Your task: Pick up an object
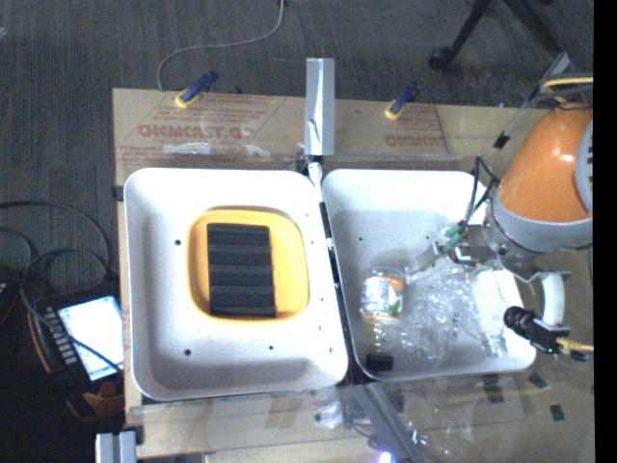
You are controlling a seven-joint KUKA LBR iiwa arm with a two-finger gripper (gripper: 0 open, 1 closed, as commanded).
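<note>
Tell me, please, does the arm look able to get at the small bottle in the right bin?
Probably yes: the bottle lies uncovered near the right bin's left wall, with crumpled clear plastic beside it toward the arm.

A yellow tray [297, 263] with a black ribbed insert [240, 269] is seen in the white left bin [145, 287]; clear crumpled plastic [439, 307] is seen in the white right bin [386, 201].

Claw [461, 247] fingers hidden behind orange-banded arm [545, 177], itself cut off right.

Faded red print on the cardboard [193, 131] is unreadable
</note>
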